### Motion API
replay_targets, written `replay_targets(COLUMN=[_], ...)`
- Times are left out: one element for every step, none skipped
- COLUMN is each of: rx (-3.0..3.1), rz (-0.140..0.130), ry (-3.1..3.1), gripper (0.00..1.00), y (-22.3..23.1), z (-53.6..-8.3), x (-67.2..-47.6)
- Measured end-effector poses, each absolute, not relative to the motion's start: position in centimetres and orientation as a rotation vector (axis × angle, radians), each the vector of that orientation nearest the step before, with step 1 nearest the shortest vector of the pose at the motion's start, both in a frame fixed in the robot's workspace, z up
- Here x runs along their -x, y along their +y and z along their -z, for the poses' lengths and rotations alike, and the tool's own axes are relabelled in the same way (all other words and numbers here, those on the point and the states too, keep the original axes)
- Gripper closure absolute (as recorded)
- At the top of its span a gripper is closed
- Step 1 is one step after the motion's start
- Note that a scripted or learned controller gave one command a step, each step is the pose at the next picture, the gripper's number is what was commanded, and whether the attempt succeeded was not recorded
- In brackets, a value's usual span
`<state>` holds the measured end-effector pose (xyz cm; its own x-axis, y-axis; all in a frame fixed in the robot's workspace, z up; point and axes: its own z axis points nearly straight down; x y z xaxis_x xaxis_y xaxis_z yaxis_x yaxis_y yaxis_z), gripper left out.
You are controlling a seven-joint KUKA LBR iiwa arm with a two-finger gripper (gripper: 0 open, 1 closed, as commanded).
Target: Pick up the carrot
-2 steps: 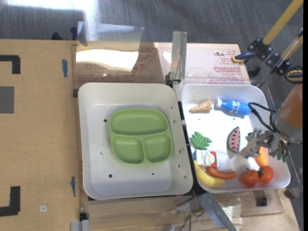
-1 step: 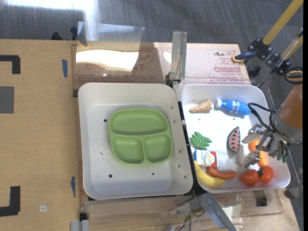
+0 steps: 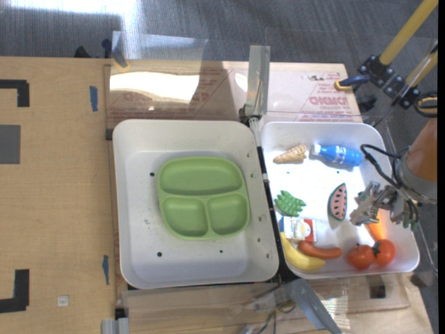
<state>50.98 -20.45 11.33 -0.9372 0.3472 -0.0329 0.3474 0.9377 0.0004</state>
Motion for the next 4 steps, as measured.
replay_targets(rx=[-0.549, -0.643, -0.637, -0.659], rz=[0.008, 0.003, 0.005, -0.006], ry=[3.062, 3.063, 3.051, 3.06], gripper=[0.0, 0.0, 1.0, 1.0], y=[-20.4, -18.6, -18.6, -8.3], z=[-11.3, -9.0, -10.3, -18.8], x=[-51.0, -49.8, -50.2, -49.4])
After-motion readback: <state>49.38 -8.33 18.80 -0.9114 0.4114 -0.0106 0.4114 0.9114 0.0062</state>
